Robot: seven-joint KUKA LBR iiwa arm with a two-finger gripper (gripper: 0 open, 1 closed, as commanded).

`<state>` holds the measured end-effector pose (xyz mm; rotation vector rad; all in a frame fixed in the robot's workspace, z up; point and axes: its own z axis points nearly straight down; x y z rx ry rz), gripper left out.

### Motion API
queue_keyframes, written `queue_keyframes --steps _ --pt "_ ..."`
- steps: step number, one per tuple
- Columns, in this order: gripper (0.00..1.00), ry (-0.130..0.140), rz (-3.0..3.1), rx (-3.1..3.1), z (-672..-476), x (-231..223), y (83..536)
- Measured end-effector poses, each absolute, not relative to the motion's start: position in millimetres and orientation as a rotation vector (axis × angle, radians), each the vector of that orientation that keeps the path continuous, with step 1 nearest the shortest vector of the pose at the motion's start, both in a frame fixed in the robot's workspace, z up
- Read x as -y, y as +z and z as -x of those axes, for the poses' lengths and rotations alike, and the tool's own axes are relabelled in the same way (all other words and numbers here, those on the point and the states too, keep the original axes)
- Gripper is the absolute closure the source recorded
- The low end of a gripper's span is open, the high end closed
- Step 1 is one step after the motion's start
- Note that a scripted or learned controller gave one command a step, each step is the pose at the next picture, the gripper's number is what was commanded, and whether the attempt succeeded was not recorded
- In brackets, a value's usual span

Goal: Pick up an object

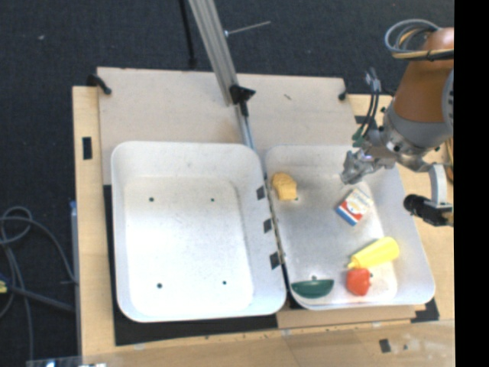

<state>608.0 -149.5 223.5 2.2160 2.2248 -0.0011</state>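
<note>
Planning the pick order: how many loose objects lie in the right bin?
5. Yellow lump near the left wall; white carton below the gripper; yellow bottle; red ball; dark green piece at the front rim. The arm may hide others.

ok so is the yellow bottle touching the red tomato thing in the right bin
Cannot tell. In the camera view the yellow bottle lies just above the red object, its lower end meeting the red edge with no white bin floor visible between, but that could be overlap from the slanted view.
</note>
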Motion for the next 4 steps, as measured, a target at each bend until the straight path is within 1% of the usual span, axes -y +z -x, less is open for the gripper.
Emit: queue_keyframes --steps 1,2,4 --pt "1.00 0.001 -2.214 -2.229 -596.4 91 222" --pt "1.00 0.004 -2.214 -2.230 -579.7 41 237" --pt "1.00 0.001 -2.215 -2.229 -548.6 -43 230"
